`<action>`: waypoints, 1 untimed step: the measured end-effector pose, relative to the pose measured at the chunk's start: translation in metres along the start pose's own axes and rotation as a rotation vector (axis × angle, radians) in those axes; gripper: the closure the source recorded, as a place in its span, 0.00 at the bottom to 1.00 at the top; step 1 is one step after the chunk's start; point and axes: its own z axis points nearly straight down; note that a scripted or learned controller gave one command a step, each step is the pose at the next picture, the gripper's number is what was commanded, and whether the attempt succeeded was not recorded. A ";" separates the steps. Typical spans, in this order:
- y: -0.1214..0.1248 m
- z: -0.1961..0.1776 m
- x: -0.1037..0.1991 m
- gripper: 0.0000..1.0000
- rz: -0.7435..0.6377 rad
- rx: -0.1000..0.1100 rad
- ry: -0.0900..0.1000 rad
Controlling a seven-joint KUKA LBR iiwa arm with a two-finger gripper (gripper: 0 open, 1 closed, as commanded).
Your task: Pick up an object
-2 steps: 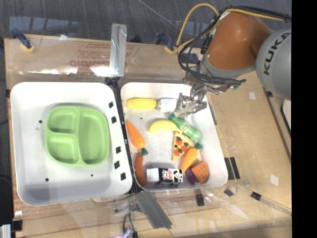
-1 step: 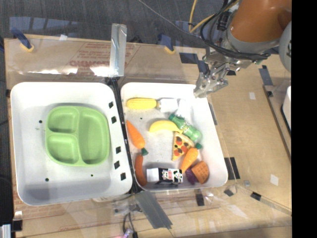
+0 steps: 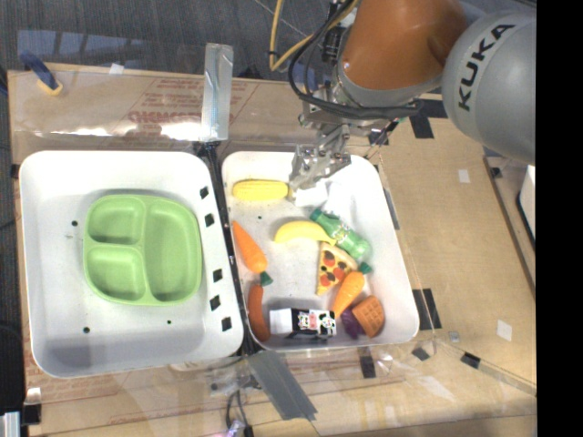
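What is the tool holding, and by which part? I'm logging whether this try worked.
Nothing that can be seen: the tool hangs at the right bin's far end, beside the corn, with nothing visible between its fingers.

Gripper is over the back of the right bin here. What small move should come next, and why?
Probably a short descent, nudged toward the corn cob. The gripper hangs at the right bin's far end with the cob just beside it, and nothing shows between its fingers.

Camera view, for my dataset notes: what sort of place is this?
Probably a robotics lab's grasping bench: a grey KUKA arm with an orange band reaches over two shallow white plastic bins, one holding plastic toy food, on a taped cardboard-covered benchtop.
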 end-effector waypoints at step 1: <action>0.013 0.028 0.084 1.00 -0.411 -0.002 0.004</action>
